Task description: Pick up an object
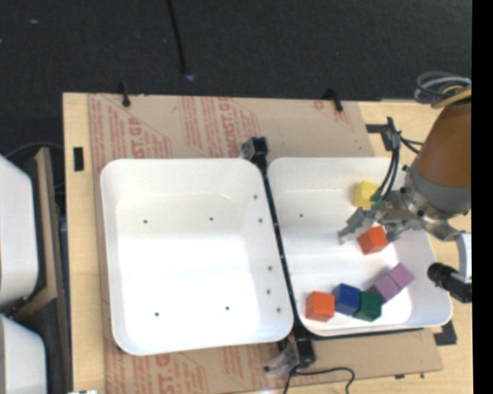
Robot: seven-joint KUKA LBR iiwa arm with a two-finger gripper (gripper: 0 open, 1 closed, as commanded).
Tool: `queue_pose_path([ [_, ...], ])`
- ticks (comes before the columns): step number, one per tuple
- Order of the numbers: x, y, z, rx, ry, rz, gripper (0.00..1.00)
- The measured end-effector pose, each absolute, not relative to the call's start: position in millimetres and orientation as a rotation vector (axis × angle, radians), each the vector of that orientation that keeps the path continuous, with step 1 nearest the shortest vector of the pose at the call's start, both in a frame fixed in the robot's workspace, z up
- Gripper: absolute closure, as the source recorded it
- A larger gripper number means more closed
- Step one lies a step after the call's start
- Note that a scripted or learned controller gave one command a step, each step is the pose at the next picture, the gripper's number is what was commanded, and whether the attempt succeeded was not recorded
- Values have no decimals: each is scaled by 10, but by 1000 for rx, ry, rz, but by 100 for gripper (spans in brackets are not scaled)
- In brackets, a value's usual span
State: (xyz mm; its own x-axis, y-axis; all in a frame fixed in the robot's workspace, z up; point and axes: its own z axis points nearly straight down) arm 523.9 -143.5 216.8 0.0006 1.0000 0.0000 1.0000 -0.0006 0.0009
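Blocks are what's on offer, all in the right-hand bin [312,183], while the left bin [123,187] sits beside it on the worktop [82,138]. The pincer [368,226] is down in the right bin, toward its far right side, with an orange-red block [373,240] right at its tips. From this slant I can't tell how far the tips are spread or whether they have the block between them, so I won't call it a grasp. A yellow block [364,193] sits just beyond, nearer the bin's far edge.

Along the near edge there's a cluster: an orange block [320,304], a blue block [347,297], a green block [370,306] and a purple block [393,282], packed close or touching.

By my reading, the orange-red block is the target. It looks like a small, stiff, light cube, nothing fragile. Smooth faces could slip, so the hold wants two opposite flat sides, squared up and centred, not corners. It stands apart from its neighbours, which leaves room on both sides.
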Motion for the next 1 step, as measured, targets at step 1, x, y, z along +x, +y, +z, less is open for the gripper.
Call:
queue_pose_path([
  [1,5854,-1756,1165,2214,2212,10,0],
])
